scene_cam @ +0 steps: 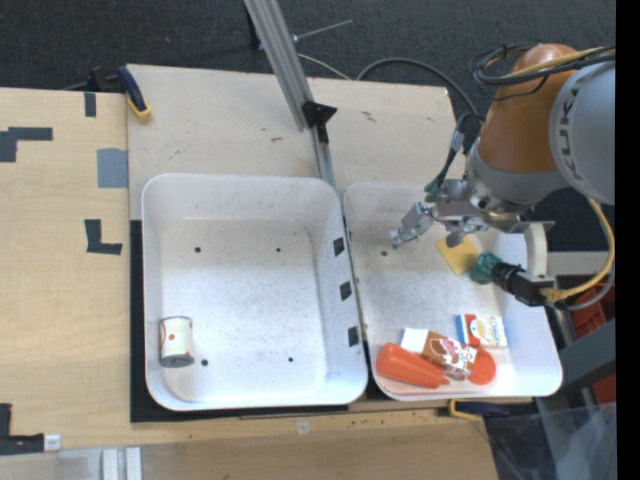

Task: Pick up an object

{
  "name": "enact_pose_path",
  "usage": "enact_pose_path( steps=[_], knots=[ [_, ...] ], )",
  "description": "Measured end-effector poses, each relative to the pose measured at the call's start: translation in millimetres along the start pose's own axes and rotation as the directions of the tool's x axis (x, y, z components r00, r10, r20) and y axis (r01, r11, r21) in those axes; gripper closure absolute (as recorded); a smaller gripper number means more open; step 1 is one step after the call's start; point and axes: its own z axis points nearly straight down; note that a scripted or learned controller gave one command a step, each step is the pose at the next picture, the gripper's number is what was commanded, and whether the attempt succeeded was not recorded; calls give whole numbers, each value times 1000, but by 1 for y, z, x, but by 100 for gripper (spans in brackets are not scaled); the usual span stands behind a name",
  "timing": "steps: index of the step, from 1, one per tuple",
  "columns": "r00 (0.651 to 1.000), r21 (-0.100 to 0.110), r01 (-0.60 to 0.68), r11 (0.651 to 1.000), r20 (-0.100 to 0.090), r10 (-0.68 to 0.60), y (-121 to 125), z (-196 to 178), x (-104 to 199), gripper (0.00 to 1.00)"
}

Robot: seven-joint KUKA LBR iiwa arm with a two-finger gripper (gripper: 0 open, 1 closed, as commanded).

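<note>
My gripper [408,228] hangs over the upper part of the right bin [372,268], pointing left, with the grey and orange arm behind it on the right. I see nothing held in it. A yellow block [457,258] lies just right of and below the gripper, partly under the wrist. Along the bin's front lie an orange carrot [410,367], a brown and red snack packet [448,351], a red piece [482,369] and a small red, white and blue carton [482,330]. In the left bin [240,193], a small can [176,341] stands in the front left corner.
A slanted metal rail [285,58] runs from the top of the view down to the wall between the two bins. The bench [60,268] stretches off to the left with grey and black tape marks on it. A blue and yellow clamp [135,93] sits at the back left.
</note>
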Motion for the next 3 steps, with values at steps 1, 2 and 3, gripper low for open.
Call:
enact_pose_path(
  steps=[1,2,3],
  knots=[
    [1000,1,-1,1000,0,1,6,49,-5,0],
    [1000,3,-1,1000,-1,1,2,114,-7,0],
    [1000,-3,2,1000,-1,-2,3,100,-6,100]
  ],
)
